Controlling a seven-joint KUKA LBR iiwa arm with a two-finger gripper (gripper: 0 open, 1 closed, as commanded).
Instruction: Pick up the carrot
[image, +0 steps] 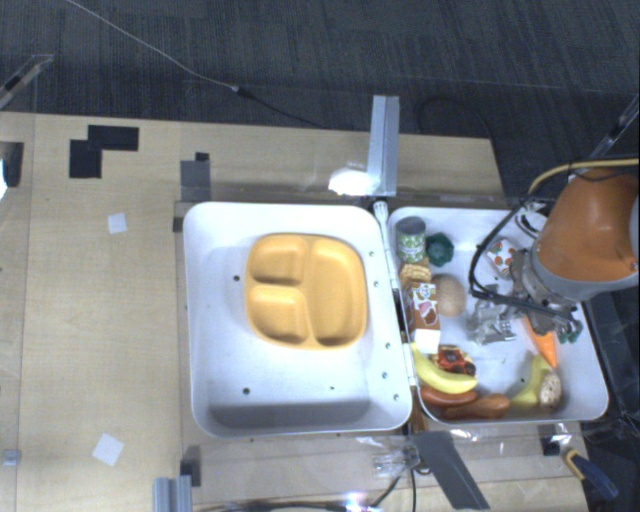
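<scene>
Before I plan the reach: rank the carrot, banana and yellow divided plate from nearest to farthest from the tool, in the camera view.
1. Carrot, just right of and below the tool, in the right bin.
2. Banana, lower left of the tool, same bin.
3. Yellow divided plate, far left, in the left bin.

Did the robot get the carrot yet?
Not yet. Done: the arm has reached over the right bin, and its gripper hangs low there. In hand: nothing visible between its fingers. Left: the carrot lies on the bin floor beside the gripper, waiting to be grabbed and lifted.
</scene>
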